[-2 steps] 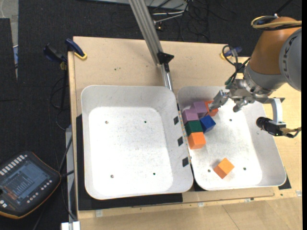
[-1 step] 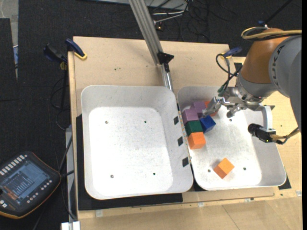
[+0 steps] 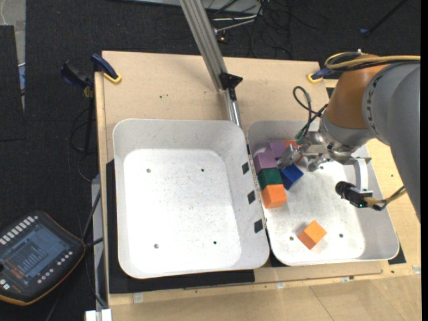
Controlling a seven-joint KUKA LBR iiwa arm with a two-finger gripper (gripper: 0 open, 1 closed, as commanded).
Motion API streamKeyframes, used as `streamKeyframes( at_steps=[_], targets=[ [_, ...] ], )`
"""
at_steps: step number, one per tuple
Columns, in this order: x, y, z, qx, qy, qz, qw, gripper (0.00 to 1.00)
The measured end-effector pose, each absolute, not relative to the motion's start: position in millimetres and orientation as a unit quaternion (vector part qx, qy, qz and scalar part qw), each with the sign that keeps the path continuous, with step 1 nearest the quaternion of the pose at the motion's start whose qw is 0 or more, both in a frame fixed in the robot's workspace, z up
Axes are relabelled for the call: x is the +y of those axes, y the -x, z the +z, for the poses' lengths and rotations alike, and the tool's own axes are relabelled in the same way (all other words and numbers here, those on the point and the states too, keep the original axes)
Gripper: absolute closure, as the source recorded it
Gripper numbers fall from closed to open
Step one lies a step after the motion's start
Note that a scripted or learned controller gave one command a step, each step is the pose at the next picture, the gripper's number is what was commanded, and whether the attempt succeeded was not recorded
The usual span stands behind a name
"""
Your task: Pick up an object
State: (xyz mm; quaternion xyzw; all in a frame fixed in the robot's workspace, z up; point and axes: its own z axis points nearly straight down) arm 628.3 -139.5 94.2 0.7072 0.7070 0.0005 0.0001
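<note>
Desk (image 3: 174, 89) carries two bins; claw (image 3: 299, 156), finger state unclear, sits low in right bin (image 3: 374, 243) beside purple (image 3: 267, 158), green (image 3: 270, 177), blue (image 3: 291, 174) blocks.

A robotics lab: teach pendant (image 3: 33, 256), clamped bench (image 3: 174, 85), loose cables (image 3: 241, 15).

The claw (image 3: 299, 154) hides part of the purple block (image 3: 267, 158); its fingers blur against the blocks.

Blocks (image 3: 274, 176) crowd divider (left side).
</note>
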Motion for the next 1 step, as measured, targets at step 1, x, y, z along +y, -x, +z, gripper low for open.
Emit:
streamKeyframes(
  at_steps=[1],
  targets=[
    [-139.7, -629.1, 106.7, 0.707, -0.707, 0.0012, 0.002, 1.0]
  ],
)
